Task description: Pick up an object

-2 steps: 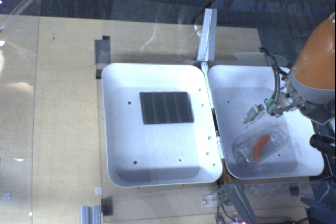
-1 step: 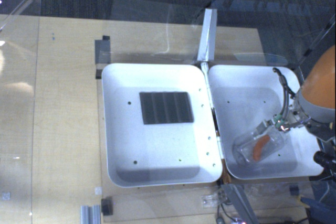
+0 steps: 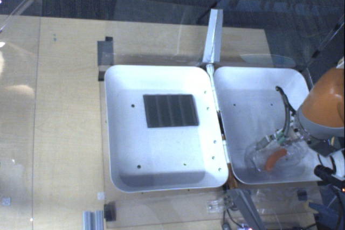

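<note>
Reaching into right bin (image 3: pixel 242 89) | claw (image 3: pixel 280 140) low beside orange object (image 3: pixel 276 158) | claw state: cannot tell | pick not yet done, lift remains

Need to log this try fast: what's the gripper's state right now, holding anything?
Gripper: low in the right bin, just above a small orange object; open, shut or holding cannot be told.

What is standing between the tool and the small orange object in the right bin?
Nothing visible does. The tool is low over the right bin, next to the orange object, which lies among clear plastic near the front wall. The dark ribbed pad lies apart, in the left bin.
</note>
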`<state>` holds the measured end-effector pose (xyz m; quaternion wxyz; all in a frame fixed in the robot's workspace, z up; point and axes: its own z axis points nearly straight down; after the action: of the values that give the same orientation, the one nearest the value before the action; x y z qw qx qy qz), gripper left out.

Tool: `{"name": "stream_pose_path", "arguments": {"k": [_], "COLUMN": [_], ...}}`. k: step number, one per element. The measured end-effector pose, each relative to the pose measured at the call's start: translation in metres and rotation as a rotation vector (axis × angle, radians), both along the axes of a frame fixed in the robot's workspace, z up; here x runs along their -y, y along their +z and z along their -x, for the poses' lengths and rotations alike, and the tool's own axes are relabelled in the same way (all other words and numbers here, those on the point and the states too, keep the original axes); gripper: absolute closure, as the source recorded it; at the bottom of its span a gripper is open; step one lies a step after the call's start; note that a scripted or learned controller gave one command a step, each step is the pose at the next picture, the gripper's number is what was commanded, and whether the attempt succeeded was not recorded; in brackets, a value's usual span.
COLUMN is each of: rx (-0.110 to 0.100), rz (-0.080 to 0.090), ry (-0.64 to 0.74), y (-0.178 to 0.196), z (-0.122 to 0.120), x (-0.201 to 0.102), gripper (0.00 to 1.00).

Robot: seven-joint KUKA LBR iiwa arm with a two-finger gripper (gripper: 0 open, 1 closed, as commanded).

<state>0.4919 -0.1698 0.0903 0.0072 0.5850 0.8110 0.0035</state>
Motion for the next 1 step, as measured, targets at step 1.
{"name": "stream_pose_path", "arguments": {"k": [1], "rx": [0.003], "rz": [0.003], "ry": [0.127], "y": [0.0006], "z": [-0.0010], "x": [-0.0596], "gripper": [0.00]}}
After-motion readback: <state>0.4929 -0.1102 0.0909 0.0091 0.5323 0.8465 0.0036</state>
